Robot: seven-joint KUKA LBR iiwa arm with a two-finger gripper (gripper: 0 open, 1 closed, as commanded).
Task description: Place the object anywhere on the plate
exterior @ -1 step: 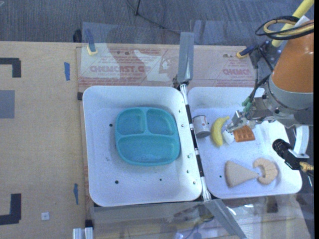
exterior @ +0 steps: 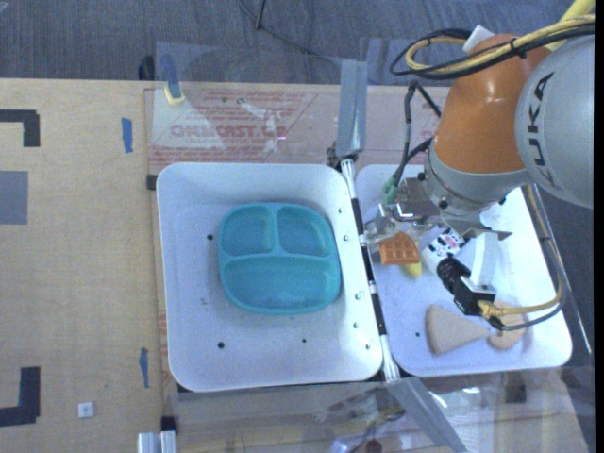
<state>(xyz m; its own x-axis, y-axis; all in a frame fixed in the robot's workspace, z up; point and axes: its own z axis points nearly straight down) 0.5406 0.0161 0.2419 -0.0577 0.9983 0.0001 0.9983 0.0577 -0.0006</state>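
Plate (exterior: 280, 270), teal with three compartments, lies in the left bin (exterior: 189, 347), all compartments bare. Right bin (exterior: 547, 347) holds the loose items: an orange waffle-like piece (exterior: 397, 249) with a yellow piece (exterior: 412, 269) touching its lower edge, both near the bin's left wall; a tan wedge (exterior: 451, 329) and a small tan round piece (exterior: 505, 339) lie toward the near edge. Arm (exterior: 491, 121) hangs over the right bin. Gripper (exterior: 415, 217) sits just above the orange piece; its opening and any hold cannot be told.
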